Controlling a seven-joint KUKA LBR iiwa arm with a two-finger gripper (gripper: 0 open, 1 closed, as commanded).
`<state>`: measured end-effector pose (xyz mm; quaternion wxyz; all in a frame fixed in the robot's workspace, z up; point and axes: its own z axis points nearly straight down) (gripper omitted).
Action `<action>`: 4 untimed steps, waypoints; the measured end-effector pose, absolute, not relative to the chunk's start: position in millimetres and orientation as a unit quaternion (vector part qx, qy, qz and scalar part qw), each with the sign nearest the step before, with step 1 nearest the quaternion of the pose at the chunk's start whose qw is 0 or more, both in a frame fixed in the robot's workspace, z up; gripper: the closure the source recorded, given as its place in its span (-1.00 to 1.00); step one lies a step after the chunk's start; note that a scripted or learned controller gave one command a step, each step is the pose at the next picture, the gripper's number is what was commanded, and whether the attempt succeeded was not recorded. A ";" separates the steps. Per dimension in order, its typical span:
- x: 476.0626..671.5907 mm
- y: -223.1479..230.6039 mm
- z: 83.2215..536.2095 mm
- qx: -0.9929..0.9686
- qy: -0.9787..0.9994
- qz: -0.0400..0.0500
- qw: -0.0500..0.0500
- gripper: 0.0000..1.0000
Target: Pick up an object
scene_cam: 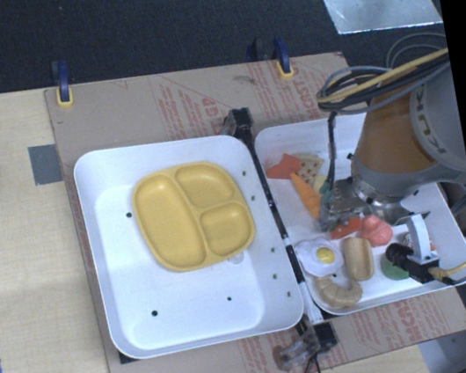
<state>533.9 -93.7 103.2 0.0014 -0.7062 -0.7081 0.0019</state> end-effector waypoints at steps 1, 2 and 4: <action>533.9 -93.6 102.8 -0.706 -0.708 0.002 0.001 -1.00; 630.4 -136.0 139.2 -0.705 -0.709 -0.002 -0.005 -1.00; 525.1 -126.8 102.2 -0.706 -0.708 0.002 0.002 1.00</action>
